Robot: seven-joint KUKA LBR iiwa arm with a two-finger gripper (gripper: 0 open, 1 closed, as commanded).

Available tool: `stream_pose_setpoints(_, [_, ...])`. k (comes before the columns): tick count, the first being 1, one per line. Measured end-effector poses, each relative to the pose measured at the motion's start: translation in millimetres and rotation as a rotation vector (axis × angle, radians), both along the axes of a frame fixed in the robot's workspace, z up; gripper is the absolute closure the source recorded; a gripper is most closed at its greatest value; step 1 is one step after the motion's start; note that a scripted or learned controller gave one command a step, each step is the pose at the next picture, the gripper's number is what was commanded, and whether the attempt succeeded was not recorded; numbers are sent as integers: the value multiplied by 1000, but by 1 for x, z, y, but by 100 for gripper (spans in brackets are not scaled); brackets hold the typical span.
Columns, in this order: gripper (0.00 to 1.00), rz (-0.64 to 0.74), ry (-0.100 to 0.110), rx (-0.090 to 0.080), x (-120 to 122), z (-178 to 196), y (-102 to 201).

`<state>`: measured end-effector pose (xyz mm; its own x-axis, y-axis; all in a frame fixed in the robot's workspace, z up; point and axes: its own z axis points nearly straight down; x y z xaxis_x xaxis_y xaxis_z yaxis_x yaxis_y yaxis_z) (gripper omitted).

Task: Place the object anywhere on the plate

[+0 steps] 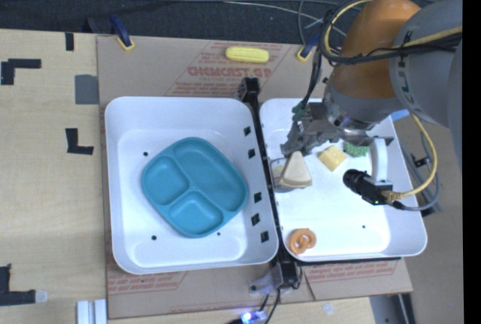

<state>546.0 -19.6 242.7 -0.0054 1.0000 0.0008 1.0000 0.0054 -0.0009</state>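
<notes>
Two white bins sit side by side on a cardboard sheet. The left bin (pixel 120 134) holds a blue plate (pixel 194 186) with three compartments, lying near its middle. The right bin (pixel 406 240) holds the loose items: a tan wedge (pixel 296 172) near its left wall, a yellow block (pixel 331 158) just right of the wedge, a green piece (pixel 355 149) partly hidden under the arm, and an orange ring (pixel 302 241) near the front left corner.

The arm (pixel 391 52) reaches in from the right, and its gripper (pixel 301 140) hangs over the left part of the right bin, right above the wedge. The dark fingers point down toward the top of the wedge and seem to meet it, but whether they are spread, pressed together or pinching it cannot be told from this angle. The wedge looks to rest on the bin floor, well apart from the plate, with the bin walls between them.

A yellow corn cob (pixel 246 54) lies on the cardboard behind the bins.
</notes>
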Motion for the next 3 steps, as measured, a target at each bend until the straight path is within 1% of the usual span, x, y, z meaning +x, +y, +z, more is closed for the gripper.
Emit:
stream_pose_setpoints(1, [100, 0, 0, 0, 14, 5, 53])
stream_pose_setpoints(2, [100, 0, 0, -1, 37, -5, 99])
stream_pose_setpoints(3, [100, 2, 0, 1, 55, -5, 155])
